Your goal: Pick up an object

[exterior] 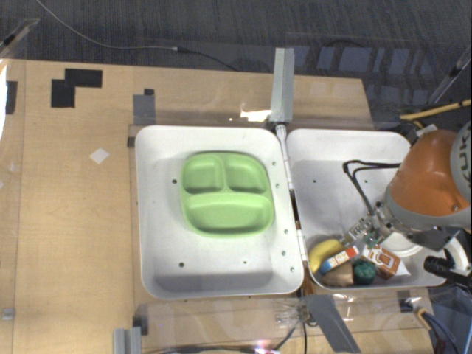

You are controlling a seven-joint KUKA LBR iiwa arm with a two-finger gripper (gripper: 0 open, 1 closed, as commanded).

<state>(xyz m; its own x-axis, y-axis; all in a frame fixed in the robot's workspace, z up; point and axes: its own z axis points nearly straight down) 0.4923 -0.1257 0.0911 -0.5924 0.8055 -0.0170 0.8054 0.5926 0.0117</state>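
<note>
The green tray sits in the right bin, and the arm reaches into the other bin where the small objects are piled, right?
Not quite: the camera view shows the green tray in the left bin. The arm reaches into the right bin, where the small objects are piled.

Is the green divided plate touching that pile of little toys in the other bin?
Apart. The camera view shows the green divided plate alone in the left bin, with the bins' walls between it and the pile of toys.
</note>
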